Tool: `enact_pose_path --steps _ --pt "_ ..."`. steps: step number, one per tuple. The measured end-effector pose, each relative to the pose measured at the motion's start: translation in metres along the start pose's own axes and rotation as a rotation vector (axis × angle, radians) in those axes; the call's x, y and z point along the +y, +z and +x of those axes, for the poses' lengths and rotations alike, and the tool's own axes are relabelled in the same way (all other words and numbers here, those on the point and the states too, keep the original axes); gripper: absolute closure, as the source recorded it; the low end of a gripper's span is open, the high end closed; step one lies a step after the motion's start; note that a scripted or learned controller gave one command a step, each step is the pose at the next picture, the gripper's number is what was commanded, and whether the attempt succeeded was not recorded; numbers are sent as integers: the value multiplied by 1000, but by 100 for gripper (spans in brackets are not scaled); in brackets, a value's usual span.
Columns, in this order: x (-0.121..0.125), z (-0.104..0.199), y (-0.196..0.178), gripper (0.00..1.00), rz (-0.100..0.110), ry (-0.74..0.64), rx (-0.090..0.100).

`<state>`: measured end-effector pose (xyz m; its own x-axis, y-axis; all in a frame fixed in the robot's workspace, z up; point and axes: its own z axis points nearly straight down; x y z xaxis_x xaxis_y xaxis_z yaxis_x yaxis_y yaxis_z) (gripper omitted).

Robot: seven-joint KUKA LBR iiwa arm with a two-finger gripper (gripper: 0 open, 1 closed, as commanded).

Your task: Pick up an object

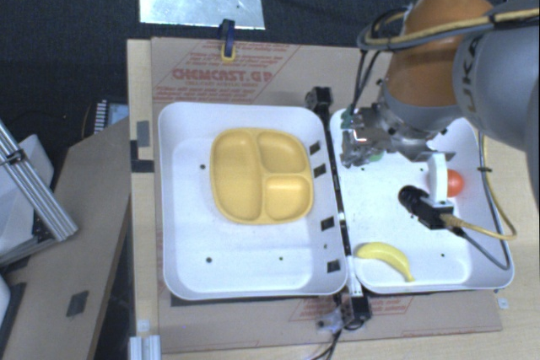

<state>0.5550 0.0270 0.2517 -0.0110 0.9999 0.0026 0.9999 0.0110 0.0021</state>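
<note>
A small yellow banana (386,258) lies near the front edge of the right shallow white bin (380,211). A little orange ball (456,181) sits by the far right side of the same bin, partly hidden. The two are well apart. The pincer (363,146) is over the back left corner of this bin, away from both, and nothing is seen in it. I cannot tell if it is spread or pressed together. The grey arm (502,72) reaches in from the right. The left white bin (194,265) holds a yellow plastic plate with three parts (260,175). Both bins sit on the counter (139,206).
</note>
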Motion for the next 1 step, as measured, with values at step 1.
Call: enact_pose_path --steps 1 --pt "16 55 -2 100 -1 1 0"
